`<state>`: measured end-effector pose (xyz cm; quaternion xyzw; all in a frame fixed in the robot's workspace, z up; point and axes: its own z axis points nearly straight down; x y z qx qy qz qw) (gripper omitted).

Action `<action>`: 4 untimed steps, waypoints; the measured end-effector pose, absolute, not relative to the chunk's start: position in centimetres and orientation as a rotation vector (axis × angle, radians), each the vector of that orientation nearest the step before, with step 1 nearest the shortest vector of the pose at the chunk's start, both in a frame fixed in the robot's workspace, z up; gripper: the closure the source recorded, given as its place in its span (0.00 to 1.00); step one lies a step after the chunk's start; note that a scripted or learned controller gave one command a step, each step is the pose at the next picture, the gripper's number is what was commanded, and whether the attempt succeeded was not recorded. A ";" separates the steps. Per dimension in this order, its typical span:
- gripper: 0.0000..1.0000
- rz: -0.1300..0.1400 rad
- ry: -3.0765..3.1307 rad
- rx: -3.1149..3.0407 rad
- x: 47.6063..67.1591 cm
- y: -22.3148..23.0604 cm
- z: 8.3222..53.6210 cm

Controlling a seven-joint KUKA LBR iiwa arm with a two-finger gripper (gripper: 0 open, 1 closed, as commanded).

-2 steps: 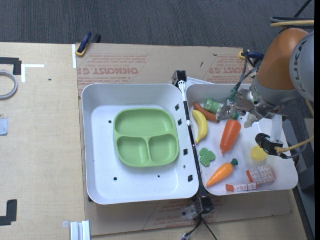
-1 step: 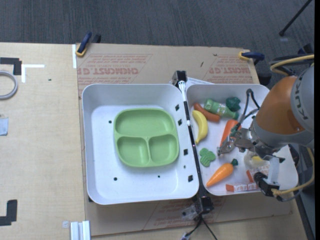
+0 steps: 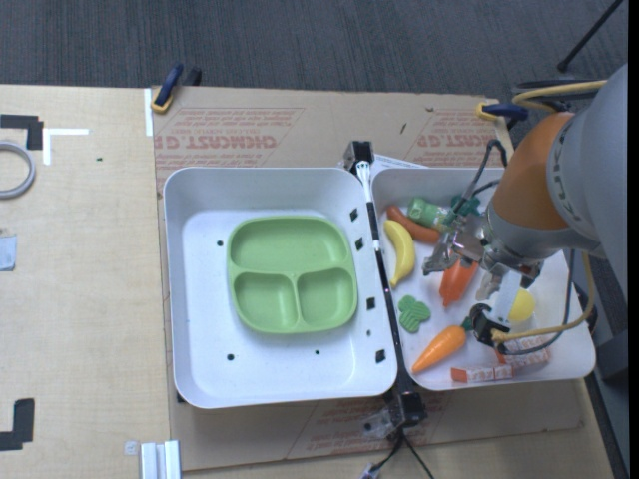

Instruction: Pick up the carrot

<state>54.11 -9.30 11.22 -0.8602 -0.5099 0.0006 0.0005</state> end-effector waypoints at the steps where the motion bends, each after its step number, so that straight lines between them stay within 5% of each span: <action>1: 0.00 0.002 -1.486 -2.766 47.7 -9.7 9.2; 2: 0.00 0.002 -1.486 -2.766 47.7 -9.7 9.2; 3: 0.00 0.001 -2.100 -2.337 55.9 -5.5 19.2; 4: 0.00 0.002 -2.034 -2.394 50.2 -7.2 19.2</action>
